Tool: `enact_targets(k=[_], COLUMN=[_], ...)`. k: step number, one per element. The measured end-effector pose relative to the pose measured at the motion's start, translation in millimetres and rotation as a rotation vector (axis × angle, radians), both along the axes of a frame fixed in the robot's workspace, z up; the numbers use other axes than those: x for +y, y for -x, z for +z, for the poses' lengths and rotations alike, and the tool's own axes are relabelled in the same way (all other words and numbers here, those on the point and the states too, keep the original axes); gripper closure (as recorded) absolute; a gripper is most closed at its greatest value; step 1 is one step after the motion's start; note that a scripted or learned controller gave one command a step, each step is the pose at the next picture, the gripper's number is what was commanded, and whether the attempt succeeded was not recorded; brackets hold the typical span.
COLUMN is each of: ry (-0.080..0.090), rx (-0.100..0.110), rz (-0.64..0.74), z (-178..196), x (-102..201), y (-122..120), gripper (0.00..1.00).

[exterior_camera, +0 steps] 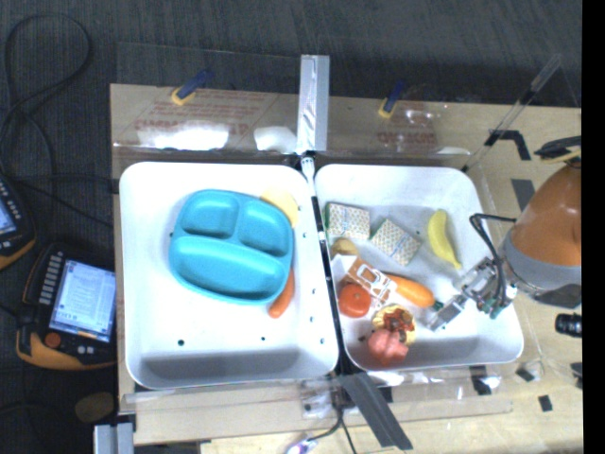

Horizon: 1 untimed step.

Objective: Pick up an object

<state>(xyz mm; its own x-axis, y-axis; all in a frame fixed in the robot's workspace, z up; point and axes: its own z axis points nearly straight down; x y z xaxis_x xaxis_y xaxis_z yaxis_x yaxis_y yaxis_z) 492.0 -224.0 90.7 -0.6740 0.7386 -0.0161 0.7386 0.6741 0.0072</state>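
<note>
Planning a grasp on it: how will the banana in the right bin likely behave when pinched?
The banana looks smooth and glossy, so it may slip. Its curved, rounded shape suggests it could rock or pivot if pushed off-centre. It lies apart from the patterned boxes, leaving room around it.

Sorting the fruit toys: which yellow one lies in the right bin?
The banana, near the right bin's far right side; the other yellow piece is tucked behind the blue tray.

Jumble of small toys in right bin
</note>
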Motion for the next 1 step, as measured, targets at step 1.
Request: enact_targets(k=[1], ry=[-0.014], rx=[-0.006], rz=[-0.361], z=[0.8], x=[12.3], y=[-2.0], gripper=[0.0])
